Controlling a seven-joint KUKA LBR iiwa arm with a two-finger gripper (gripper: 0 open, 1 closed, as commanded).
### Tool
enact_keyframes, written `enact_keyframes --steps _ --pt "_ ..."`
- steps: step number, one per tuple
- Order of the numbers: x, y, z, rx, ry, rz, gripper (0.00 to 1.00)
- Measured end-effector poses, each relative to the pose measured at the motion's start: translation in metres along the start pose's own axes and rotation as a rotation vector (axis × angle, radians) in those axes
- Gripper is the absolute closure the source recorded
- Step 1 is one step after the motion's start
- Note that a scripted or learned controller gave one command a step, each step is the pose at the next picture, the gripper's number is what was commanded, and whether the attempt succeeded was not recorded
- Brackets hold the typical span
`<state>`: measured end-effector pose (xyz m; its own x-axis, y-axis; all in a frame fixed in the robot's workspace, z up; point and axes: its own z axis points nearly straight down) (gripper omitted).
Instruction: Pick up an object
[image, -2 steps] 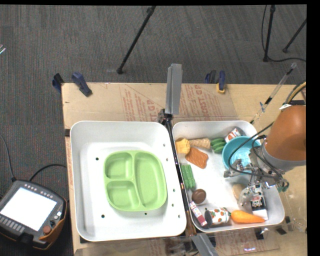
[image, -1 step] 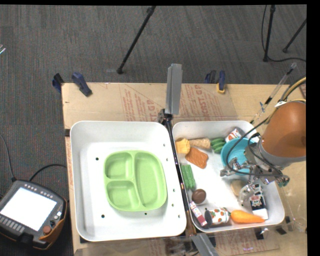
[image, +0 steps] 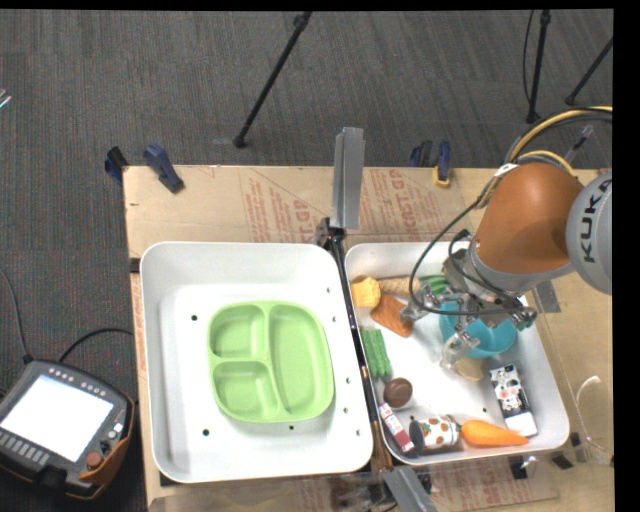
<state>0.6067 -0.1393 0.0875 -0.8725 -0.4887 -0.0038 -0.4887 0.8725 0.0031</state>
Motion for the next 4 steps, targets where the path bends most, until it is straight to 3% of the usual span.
enact_keyframes --steps 1,2,3,4 --pt "0.034 -0.034 0.004 -0.031 0.001 -0.122 0.0" --pt "-0.043 -0.003 0.001 -0.003 0.0 -0.19 0.0" --pt "0.015 -0.045 0.002 -0.004 0.005 -0.185 0.0" --pt "-0.02 -0.044 0.0 -0.001 0.0 -0.182 0.0"
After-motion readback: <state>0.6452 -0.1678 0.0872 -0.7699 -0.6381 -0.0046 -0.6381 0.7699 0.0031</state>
